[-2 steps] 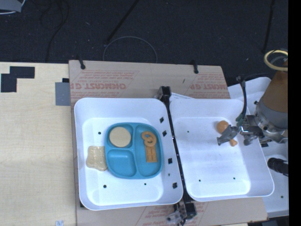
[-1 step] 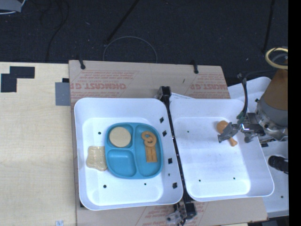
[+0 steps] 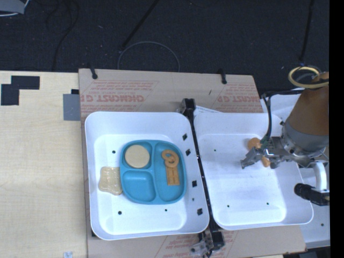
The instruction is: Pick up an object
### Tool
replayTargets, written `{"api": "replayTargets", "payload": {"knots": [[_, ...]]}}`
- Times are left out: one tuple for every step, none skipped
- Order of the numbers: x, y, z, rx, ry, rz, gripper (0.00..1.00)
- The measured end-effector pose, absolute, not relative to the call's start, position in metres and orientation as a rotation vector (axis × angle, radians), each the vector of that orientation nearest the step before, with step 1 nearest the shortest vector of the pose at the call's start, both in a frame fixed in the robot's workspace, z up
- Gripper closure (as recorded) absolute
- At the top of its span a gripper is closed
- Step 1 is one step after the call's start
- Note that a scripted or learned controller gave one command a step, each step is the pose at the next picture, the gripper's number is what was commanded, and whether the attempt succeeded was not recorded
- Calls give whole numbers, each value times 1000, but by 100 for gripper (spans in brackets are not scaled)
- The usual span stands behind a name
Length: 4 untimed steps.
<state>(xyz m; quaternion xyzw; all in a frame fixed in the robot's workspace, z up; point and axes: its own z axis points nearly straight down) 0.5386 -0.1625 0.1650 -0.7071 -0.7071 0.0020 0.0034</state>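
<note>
Robotics lab: cabled bench (image 3: 37,144), twin white bins (image 3: 102,128).

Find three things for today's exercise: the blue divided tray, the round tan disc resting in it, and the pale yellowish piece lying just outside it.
blue divided tray (image 3: 141,190): camera view, floor of its lower left compartment.
round tan disc (image 3: 136,156): camera view, centre of its top face.
pale yellowish piece (image 3: 109,180): camera view, its middle, in the left bin beside the tray.

Tray (image 3: 141,190) in left bin (image 3: 102,144)

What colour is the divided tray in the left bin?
Blue, seen in the camera view: the divided tray.
</note>
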Motion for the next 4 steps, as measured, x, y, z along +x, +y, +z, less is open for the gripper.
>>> {"api": "replayTargets", "payload": {"knots": [[541,-153,106,-2216,-2215,6,0],[541,-152,87,-2221,-2217,3,0],[542,-153,99,-2227,-2213,1,100],[545,-158,142,-2226,-2218,-1,100]]}}
